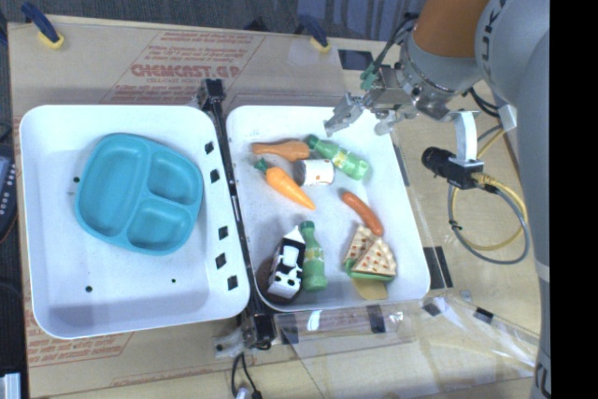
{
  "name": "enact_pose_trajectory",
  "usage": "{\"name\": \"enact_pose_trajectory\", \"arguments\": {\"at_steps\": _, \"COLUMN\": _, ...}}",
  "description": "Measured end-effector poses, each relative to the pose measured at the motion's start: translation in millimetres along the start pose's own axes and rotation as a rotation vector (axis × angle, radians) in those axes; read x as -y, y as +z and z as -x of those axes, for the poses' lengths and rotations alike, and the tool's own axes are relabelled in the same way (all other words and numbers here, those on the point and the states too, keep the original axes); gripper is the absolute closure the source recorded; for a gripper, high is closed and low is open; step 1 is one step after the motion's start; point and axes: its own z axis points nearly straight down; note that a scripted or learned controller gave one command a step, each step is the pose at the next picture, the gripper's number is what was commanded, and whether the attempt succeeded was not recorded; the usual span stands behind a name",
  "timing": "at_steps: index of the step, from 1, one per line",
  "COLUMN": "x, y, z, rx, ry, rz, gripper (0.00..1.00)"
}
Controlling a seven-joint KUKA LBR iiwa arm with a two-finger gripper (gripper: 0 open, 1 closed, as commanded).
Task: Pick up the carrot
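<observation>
Carrot (286,185) lies in right bin (404,201); blue tray (138,192) in left bin (47,229).

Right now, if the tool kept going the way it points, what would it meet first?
Probably the green bottle, just ahead of the tool toward the bin's middle; the carrot lies beside it. Depth is unclear from this slanted view.

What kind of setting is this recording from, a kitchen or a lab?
Most likely a robotics lab bench, not a kitchen: two white bins on a cardboard-covered bench, toy food such as a carrot, and loose cables beside the arm.
</observation>
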Motion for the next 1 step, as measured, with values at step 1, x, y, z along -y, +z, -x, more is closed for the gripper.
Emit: {"name": "enact_pose_trajectory", "arguments": {"at_steps": 1, "x": 5.9, "y": 99.4, "z": -13.3, "rx": -0.001, "ry": 0.030, "rz": -0.011, "gripper": 0.00}}
